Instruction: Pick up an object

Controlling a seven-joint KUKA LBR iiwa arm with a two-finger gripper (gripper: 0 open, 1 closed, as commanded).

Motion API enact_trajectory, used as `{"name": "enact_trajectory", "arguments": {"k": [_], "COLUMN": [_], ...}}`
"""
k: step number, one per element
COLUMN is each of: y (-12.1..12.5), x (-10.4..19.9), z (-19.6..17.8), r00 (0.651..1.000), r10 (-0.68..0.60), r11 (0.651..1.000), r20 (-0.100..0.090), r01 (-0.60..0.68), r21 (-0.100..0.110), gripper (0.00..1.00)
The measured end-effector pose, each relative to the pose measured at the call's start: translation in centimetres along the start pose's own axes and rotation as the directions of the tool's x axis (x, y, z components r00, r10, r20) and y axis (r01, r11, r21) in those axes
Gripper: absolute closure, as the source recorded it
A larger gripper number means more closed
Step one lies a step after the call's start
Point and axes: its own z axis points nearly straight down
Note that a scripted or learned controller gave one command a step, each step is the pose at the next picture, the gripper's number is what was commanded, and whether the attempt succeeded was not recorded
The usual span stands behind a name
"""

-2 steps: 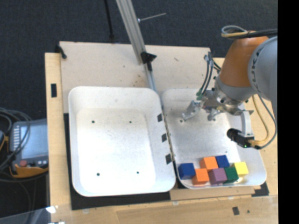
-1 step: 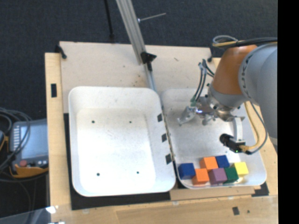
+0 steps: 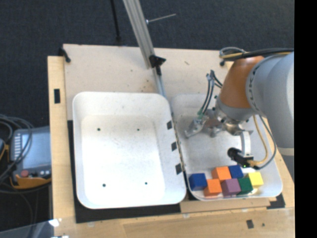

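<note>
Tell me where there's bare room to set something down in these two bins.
The left white bin is bare wall to wall. In the right white bin, its near-right corner is crowded with coloured blocks, the grey arm's gripper over its middle; bare floor lies between.

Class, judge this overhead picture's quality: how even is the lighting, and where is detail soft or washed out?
Camera view: lighting is soft and even, with only faint shadows; the left bin is bright, nearly washed out; the coloured blocks read clearly but with soft edges; the whole picture is slightly blurred; the gripper is indistinct beneath the arm.
</note>
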Motion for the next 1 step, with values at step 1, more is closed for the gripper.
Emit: {"name": "enact_trajectory", "arguments": {"k": [1], "y": [0.13], "x": [-0.08], "z": [-1.28], "r00": [1.000], "r10": [0.008], "r11": [1.000], "r20": [-0.001], "r01": [-0.008], "r21": [-0.005], "gripper": [1.00]}}
